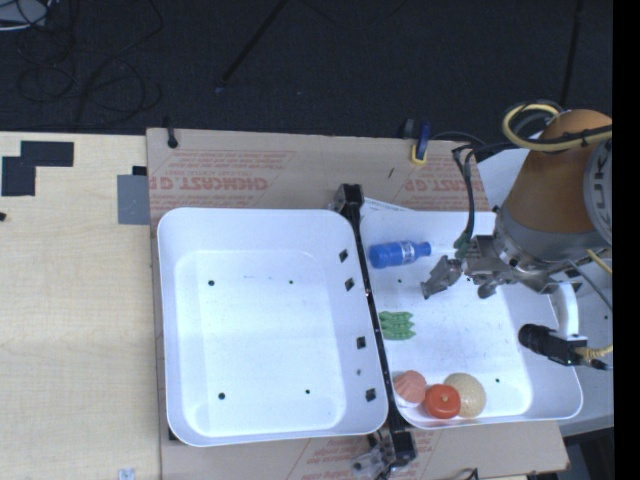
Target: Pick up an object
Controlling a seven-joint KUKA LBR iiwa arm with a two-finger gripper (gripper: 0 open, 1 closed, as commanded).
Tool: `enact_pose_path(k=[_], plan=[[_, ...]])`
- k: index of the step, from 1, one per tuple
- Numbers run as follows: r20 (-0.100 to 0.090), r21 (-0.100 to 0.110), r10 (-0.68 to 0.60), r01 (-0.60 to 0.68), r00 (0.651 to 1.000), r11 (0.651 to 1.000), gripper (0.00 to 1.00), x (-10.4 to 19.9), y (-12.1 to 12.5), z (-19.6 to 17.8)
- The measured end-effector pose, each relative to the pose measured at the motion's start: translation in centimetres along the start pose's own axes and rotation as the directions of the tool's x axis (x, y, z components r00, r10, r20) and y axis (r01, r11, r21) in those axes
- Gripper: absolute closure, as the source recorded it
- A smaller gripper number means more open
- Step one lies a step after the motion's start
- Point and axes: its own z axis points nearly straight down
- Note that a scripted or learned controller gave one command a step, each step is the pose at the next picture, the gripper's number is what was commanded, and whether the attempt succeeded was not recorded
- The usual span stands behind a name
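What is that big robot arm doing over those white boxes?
The grey and orange robot arm's end effector hangs over the right-hand shallow white bin, trying to pick something up. It holds nothing yet. Near it lies a small blue plastic bottle, with a green leafy toy below. A red round tomato toy sits in the bin's near corner.

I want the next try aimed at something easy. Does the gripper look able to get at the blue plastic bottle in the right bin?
Probably yes. The blue plastic bottle lies on its side on open floor of the right white bin, apart from the other things, and the gripper hangs just beside it with nothing between.
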Motion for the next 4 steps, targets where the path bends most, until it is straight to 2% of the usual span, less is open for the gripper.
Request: enact_pose_path(k=[1, 2, 3, 4], plan=[[0.009, -0.015, 0.006, -0.006, 1.0, 1.0, 0.0, -8.5, -0.1, -12.0], [0.001, 0.0, 0.002, -0.002, 1.0, 1.0, 0.0, -10.3, -1.7, -9.3], [0.001, -0.001, 0.0, 0.0, 1.0, 1.0, 1.0, -10.3, -1.6, -10.4], [0.002, -0.005, 0.003, -0.003, 1.0, 1.0, 1.0, -10.3, -3.6, -14.2]])
